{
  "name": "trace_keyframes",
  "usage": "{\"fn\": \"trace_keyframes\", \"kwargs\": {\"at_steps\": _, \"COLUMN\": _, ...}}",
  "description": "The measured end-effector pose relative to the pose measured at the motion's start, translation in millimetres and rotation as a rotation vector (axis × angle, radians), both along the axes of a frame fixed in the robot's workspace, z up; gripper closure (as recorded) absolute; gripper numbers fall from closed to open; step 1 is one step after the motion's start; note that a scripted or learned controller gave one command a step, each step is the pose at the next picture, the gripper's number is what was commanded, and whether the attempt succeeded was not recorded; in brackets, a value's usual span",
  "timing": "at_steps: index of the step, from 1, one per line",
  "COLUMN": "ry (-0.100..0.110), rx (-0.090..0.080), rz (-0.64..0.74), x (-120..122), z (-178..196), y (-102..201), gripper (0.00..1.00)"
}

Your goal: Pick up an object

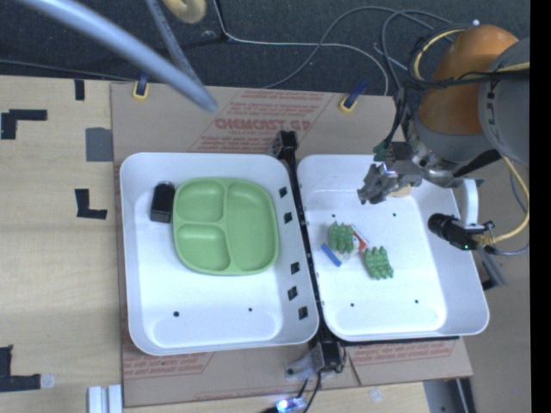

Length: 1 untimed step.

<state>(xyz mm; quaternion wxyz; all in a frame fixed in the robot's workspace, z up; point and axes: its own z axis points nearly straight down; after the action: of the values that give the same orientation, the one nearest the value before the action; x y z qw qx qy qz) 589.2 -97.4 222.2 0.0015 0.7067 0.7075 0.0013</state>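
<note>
The bench carries a cardboard sheet [258,114] on which two shallow white bins sit side by side, with dark carpet and loose cables behind. Locate the gripper [377,188] over the upper part of the right bin [448,308]; whether it is spread or pressed together cannot be told from this view, and you see nothing held in it. The grey arm with its orange band [469,67] enters from the right. Below the gripper, well apart from it, find two green studded toys [343,237] and [378,262] lying on the bin floor, with a small blue piece [331,254] beside the first. In the left bin [151,317], note a green divided plate [226,226] with a black block [163,201] touching its left edge.
</note>
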Motion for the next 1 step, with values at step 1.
{"fn": "trace_keyframes", "kwargs": {"at_steps": 1, "ry": 0.002, "rx": 0.001, "rz": 0.0, "x": 0.6, "z": 21.9, "y": 0.2, "gripper": 1.0}}
